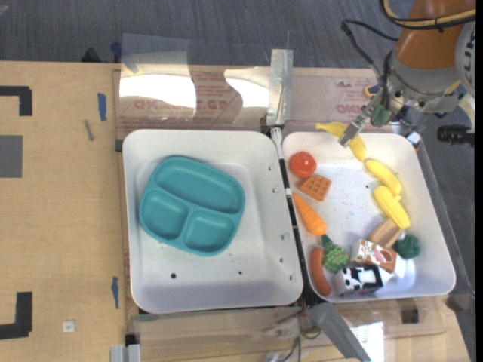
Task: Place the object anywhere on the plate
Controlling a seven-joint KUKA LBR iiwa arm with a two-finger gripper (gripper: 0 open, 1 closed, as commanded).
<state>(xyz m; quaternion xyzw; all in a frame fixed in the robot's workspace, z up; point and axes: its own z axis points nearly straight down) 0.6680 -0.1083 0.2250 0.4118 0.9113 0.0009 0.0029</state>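
Over the right bin's far corner, my claw hovers at the banana; whether I'm open or closed, I cannot tell. 1 plate, teal, waits in the left bin. I'd centre on the banana's middle first.

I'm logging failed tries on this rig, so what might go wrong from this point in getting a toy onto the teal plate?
1. The gripper sits at the far rim of the right bin, by the yellow banana; it might clip the rim or get a poor hold.
2. The toys crowd together, corn beside banana, so a neighbour may get nudged.
3. The teal plate lies across the divider; a loose toy may drop midway.
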